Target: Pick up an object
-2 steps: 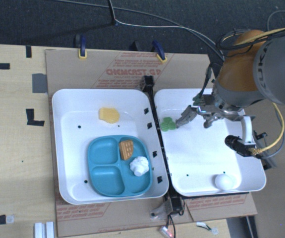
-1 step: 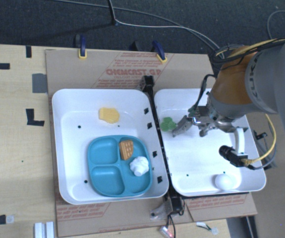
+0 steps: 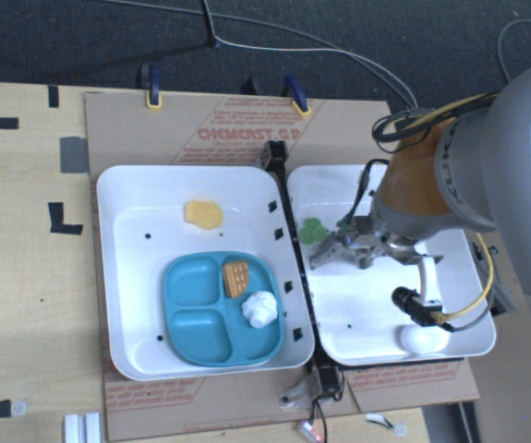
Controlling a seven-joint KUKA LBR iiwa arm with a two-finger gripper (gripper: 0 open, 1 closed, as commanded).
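My gripper hangs low over the left part of the right bin, close to the divider between the two bins, and my arm reaches in from the right. The closest thing to pick is the small green object, which lies in this same bin just beside my gripper, a little to its left and toward the far wall. It looks like a small rounded lump with no clear long axis, so I judge approach direction matters little; a short shift left and far should put it under me. I cannot tell whether anything sits between my fingers, nor how wide they stand. A white ball rests in the near right corner of this bin, well apart from my gripper.
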